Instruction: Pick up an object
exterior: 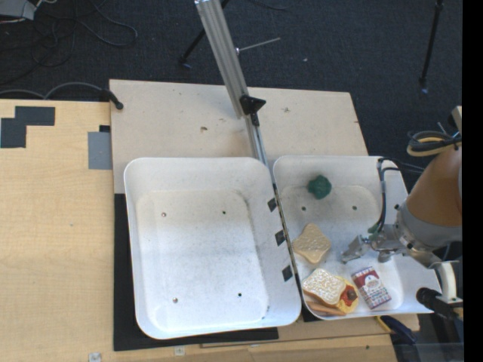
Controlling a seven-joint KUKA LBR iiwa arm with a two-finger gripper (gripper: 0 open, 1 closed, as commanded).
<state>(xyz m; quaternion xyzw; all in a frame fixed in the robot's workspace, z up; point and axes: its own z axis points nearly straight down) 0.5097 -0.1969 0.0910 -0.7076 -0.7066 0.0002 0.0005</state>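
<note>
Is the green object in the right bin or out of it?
In: green object sits on the right bin's floor near its far wall.

No readable text anywhere; the small red and white packet [372, 287], lying in the right bin [343, 173] just right of the sandwich [330, 291], carries a printed label with a dark picture patch, but the lettering is too small and blurred to make out; no brand, number or sign legible on it.
</note>
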